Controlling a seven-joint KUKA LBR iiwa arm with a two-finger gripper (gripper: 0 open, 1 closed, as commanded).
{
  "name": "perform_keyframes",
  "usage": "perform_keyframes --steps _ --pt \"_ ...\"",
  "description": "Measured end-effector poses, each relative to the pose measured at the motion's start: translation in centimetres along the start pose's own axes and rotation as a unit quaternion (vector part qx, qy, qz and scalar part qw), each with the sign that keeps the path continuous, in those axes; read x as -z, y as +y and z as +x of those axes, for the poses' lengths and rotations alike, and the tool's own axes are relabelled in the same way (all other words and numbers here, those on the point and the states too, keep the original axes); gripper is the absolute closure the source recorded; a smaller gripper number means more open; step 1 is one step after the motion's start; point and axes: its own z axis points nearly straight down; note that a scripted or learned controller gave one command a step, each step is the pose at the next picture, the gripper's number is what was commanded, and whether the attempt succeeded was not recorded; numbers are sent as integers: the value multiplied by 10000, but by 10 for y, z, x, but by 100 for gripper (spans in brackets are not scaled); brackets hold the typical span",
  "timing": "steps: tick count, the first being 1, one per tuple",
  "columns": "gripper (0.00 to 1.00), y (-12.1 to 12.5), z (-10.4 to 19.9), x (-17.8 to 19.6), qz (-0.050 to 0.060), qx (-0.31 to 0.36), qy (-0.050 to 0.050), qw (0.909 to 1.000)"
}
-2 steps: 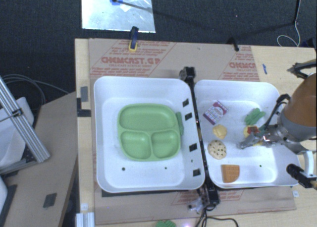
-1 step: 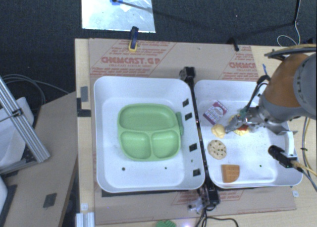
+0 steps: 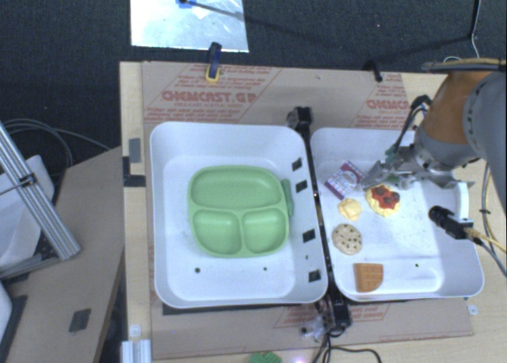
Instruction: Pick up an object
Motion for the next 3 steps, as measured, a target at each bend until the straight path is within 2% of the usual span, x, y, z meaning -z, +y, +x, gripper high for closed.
perform_keyframes --steps 1,2,3 --pt "0 -21 -39 69 15 -27 0 10000" --pt "0 -48 3 80 36 -2 12 10000" --pt "0 -19 -4 -1 7 1 1 10000"
